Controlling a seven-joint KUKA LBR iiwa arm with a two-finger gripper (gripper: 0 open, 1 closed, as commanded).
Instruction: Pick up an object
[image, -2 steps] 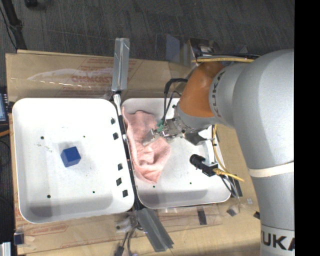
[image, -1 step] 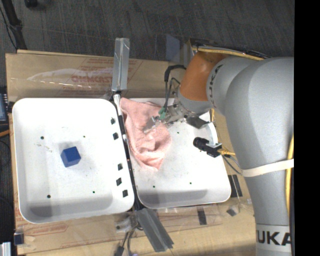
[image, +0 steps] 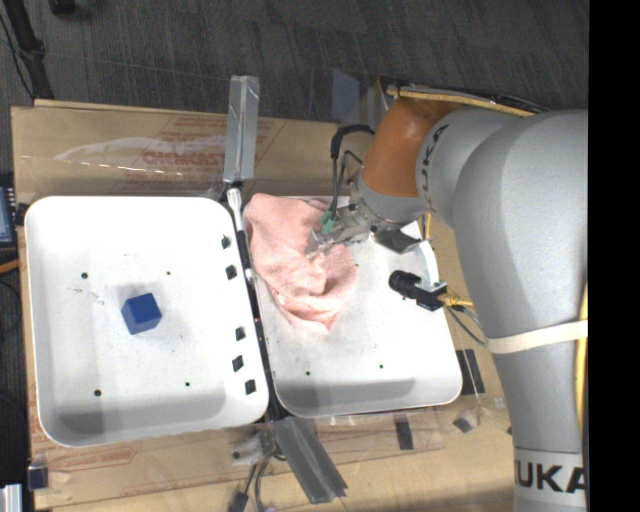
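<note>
- Pink cloth (image: 296, 262) lies crumpled in the right bin (image: 400, 350), bunched against that bin's left wall and reaching toward its far-left corner — one fold trails down toward the bin's middle.
- Gripper (image: 330, 232) sits low over the cloth's upper right part, touching or nearly touching the fabric; whether fabric is pinched there cannot be told.
- Arm (image: 500, 200), grey with an orange band, reaches in over the right bin's far-right corner and covers its right edge.
- A small black part (image: 412, 287) of the rig shows near the right bin's right edge, just beside the arm.
- Blue cube (image: 141, 312) rests in the left bin (image: 60, 260), a little left of that bin's middle, well apart from the cloth.
</note>
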